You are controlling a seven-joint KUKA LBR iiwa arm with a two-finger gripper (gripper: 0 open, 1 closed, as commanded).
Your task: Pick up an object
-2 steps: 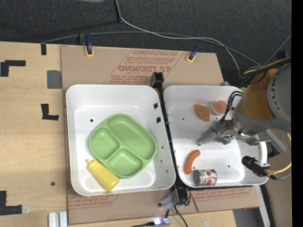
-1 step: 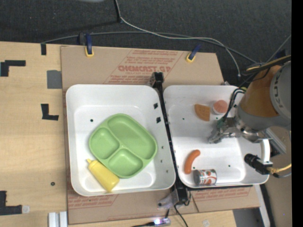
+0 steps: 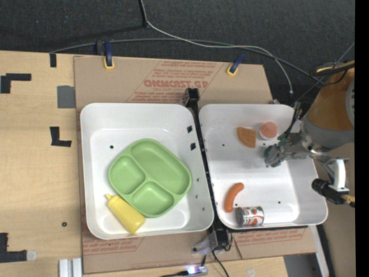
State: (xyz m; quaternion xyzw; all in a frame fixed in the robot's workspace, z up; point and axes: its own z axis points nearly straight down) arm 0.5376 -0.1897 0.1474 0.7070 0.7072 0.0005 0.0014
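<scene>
The right bin (image 3: 300, 209) holds an orange wedge-shaped piece (image 3: 247, 136), a small pink and red round thing (image 3: 268, 130), a red sausage (image 3: 233, 196) and a can (image 3: 249, 216) lying on its side by the front wall. My gripper (image 3: 272, 154) hangs over the right bin's middle right. It is just in front of the pink round thing and to the right of the orange wedge, apart from both. The sausage and can lie well in front of it.
The left bin (image 3: 92, 154) holds a green divided plate (image 3: 150, 178) and a yellow squeeze bottle (image 3: 124, 213) at its front left. A black divider (image 3: 199, 149) runs between the bins. My arm's orange band (image 3: 331, 105) stands over the right bin's right wall.
</scene>
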